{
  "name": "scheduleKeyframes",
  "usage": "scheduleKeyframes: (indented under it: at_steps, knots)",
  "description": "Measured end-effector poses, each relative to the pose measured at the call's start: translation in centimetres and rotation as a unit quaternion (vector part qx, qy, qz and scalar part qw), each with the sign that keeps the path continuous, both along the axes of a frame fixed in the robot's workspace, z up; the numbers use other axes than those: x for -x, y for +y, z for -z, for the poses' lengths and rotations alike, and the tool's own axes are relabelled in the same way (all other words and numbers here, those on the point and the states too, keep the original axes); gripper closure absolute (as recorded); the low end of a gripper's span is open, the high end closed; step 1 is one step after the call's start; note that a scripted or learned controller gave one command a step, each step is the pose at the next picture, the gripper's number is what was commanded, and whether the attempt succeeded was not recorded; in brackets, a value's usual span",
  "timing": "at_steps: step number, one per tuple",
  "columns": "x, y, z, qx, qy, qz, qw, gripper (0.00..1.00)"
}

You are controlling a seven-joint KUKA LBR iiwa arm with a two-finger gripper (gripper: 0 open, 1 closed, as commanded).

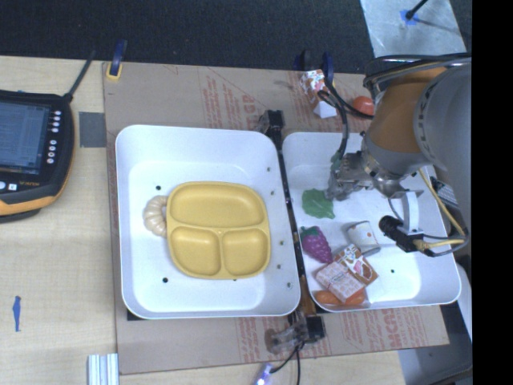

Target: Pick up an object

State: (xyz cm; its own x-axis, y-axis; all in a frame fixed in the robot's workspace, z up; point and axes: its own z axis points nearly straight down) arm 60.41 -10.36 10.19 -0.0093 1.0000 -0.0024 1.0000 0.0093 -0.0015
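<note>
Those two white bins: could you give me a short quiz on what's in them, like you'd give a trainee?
1. True or false: the yellow tray lies in the right bin.
2. Which thing lies closest to the claw? A) green toy B) purple grapes C) snack packet
3. Fill in: a beige thing pokes out from the tray's ____ side as the camera sees it.

Key:
1. False; it lies in the left bin.
2. A.
3. Left.
</note>
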Motion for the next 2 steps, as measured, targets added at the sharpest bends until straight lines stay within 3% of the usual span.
scheduleKeyframes:
  at_steps: [1,2]
  knots:
    - [4.49,4.96,-9.10,-0.0017,0.000,0.002,1.0000,1.00]
    - [4.57,4.92,-8.99,-0.0016,0.001,0.003,1.0000,0.00]
